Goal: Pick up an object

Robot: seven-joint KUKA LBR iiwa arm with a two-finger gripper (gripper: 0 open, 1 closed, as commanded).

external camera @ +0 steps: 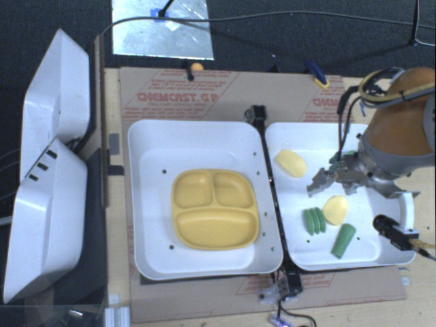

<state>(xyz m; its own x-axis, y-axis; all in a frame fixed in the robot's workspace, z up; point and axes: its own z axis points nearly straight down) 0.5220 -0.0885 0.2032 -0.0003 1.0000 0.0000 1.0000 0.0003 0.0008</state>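
In the right bin (293, 249) lie several small objects. A pale yellow lump (291, 163) rests near the bin's upper left. A yellow rounded piece (335, 210) lies in the middle, touching a ridged green piece (314, 221) on its left. A smooth green cylinder (343, 240) lies slanted below them. My gripper (328, 179) hangs over the bin's centre, just above the yellow rounded piece, its grey fingers spread open with nothing between them.
The left bin (150, 203) holds a yellow divided plate (215, 208). A black clamp (257, 114) sits at the top of the seam between the bins. The arm's orange and grey body (402, 125) covers the right bin's upper right part.
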